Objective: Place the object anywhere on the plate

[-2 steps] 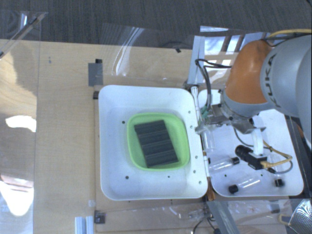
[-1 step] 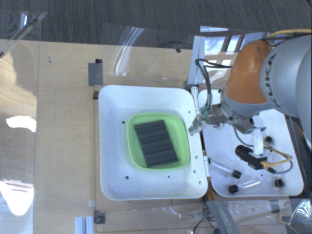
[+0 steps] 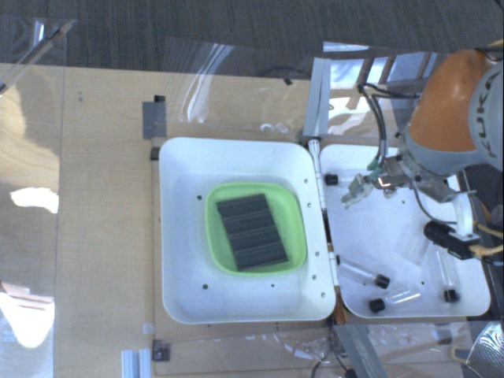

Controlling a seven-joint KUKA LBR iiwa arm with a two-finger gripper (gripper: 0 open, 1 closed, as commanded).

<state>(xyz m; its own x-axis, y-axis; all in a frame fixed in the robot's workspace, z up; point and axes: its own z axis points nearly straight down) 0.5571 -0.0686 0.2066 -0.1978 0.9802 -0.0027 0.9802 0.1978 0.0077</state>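
Note:
A green square plate (image 3: 215,215) sits in the middle of the left white bin (image 3: 179,235). A dark grey ridged block (image 3: 252,232) lies flat on the plate, turned a little off square. My gripper (image 3: 357,189) hangs over the upper left part of the right bin (image 3: 394,239), pointing left, well apart from the plate and the block. Nothing shows in its grasp. The grey arm with its orange band (image 3: 449,105) reaches in from the upper right.
Small items lie in the right bin: a black cap (image 3: 332,179) near the gripper, a clear tube with a black cap (image 3: 368,276), another black cap (image 3: 376,305), a clear tube (image 3: 402,296) and a capped tube (image 3: 449,292). A black cable plug (image 3: 445,239) hangs off the arm.

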